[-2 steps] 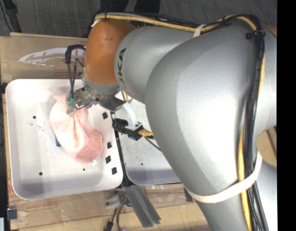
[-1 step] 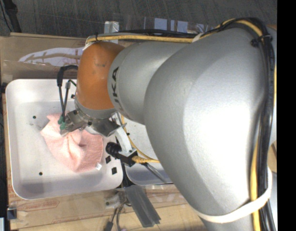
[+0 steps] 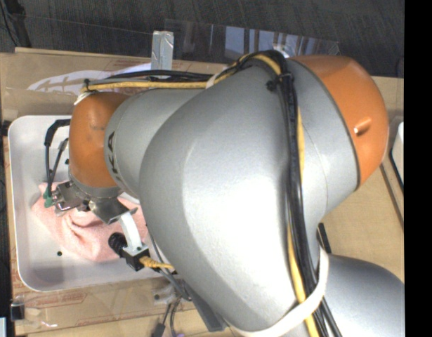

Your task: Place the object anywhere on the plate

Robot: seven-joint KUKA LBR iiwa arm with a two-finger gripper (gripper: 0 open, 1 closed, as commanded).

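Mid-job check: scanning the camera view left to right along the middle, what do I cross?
White bin wall → pink cloth under the hand's mount → orange wrist band → big grey arm body → orange joint band → bare bench top.

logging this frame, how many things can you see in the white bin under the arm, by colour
pink: 1, a soft pink cloth lying crumpled on the bin's floor, partly under the arm's wrist
other colours: 0 that I can see
total: 1
The arm covers much of the bin, so anything beneath it goes uncounted.
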